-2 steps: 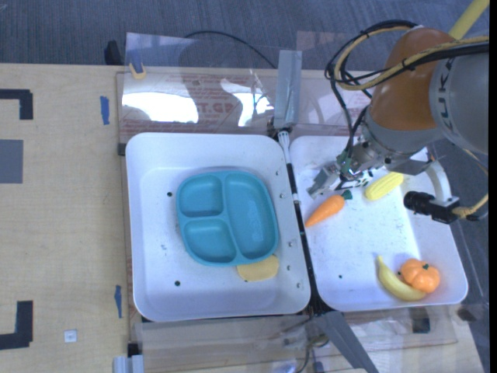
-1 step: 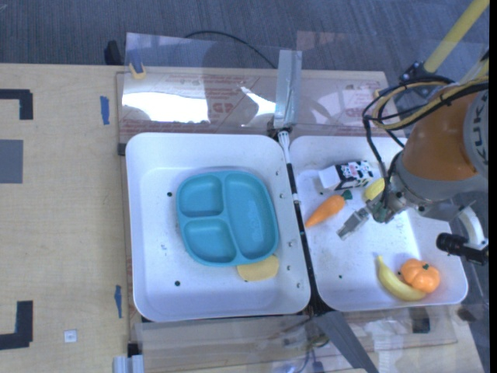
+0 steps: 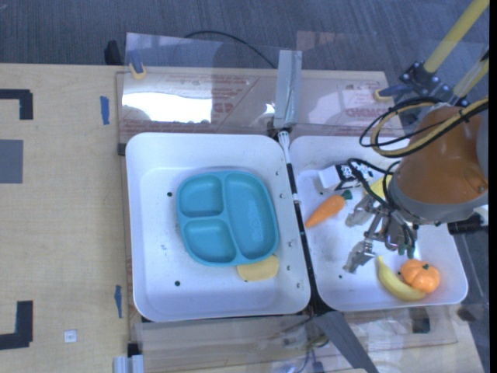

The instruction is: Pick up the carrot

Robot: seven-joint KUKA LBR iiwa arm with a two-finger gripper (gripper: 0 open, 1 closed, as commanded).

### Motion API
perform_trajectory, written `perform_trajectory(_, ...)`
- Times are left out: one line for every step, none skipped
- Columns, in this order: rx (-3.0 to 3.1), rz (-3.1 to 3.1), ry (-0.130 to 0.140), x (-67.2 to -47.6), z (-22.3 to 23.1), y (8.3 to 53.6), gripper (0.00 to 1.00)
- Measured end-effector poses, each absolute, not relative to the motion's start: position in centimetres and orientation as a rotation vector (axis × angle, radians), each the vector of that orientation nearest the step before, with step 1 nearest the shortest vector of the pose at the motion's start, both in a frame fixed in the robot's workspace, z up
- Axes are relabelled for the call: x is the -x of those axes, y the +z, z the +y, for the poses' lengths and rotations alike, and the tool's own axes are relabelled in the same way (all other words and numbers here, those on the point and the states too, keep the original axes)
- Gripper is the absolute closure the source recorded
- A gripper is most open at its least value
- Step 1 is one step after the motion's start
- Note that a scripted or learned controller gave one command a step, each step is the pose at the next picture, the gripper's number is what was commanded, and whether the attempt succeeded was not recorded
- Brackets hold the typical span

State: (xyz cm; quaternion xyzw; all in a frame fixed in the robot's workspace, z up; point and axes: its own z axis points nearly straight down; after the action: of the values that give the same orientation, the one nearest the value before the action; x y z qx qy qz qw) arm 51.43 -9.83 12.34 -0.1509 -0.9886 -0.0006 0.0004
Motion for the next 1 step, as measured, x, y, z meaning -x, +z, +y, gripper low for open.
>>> perform_trajectory(0.36,-3.127,0.0,-57.3,-13.33,12.31,0.0)
